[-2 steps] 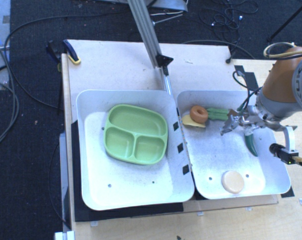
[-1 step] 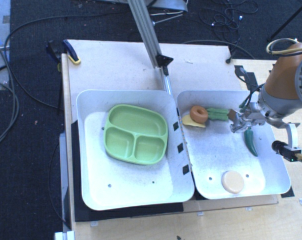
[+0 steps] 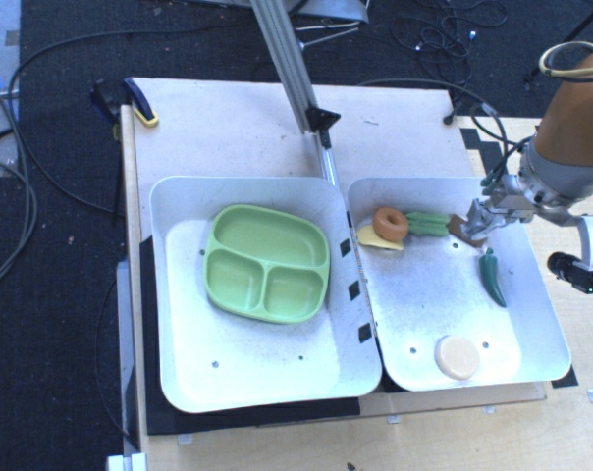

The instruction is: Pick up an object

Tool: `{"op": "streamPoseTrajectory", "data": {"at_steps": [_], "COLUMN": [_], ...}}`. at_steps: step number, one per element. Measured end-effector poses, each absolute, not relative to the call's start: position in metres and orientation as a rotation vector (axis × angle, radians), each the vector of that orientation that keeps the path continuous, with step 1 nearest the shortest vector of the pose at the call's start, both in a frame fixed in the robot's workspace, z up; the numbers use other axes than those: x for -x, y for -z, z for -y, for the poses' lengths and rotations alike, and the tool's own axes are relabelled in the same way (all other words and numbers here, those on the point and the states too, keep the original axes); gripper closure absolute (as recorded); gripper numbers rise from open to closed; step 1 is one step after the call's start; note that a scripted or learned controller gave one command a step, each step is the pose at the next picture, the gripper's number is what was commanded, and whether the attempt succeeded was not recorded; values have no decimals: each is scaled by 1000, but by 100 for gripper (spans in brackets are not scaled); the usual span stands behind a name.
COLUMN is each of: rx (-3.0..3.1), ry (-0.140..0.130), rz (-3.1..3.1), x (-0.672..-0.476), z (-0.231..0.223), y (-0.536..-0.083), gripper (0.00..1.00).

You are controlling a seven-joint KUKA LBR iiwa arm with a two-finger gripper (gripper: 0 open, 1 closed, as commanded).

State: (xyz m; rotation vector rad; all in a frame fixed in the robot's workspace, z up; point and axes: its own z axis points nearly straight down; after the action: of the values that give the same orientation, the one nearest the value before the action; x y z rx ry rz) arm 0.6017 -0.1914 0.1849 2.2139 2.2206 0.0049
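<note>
Over the right bin (image 3: 532, 292), up by its far right rim, hangs the gripper (image 3: 470, 227), low above a small brown piece (image 3: 458, 229), fingers too blurred to tell whether apart or together. Just left of that piece, lying in a row: a green vegetable (image 3: 426, 225), a brown doughnut (image 3: 391, 225), a yellow wedge (image 3: 379, 242) tucked under the doughnut. Nearer, below the gripper, sits a dark green pepper (image 3: 493, 278), and by the near rim a pale round disc (image 3: 458, 356); off in the left bin (image 3: 179, 361), a green divided plate (image 3: 268, 263).
</note>
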Motion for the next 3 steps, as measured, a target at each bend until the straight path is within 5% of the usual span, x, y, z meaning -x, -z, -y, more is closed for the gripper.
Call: {"op": "streamPoseTrajectory", "data": {"at_steps": [2, 3], "rx": [-2216, -2216], "ry": [-3, -1], "rz": [-2221, -2227], "x": [-605, -607], "z": [191, 142], "y": [-278, -280], "gripper": [100, 100]}}
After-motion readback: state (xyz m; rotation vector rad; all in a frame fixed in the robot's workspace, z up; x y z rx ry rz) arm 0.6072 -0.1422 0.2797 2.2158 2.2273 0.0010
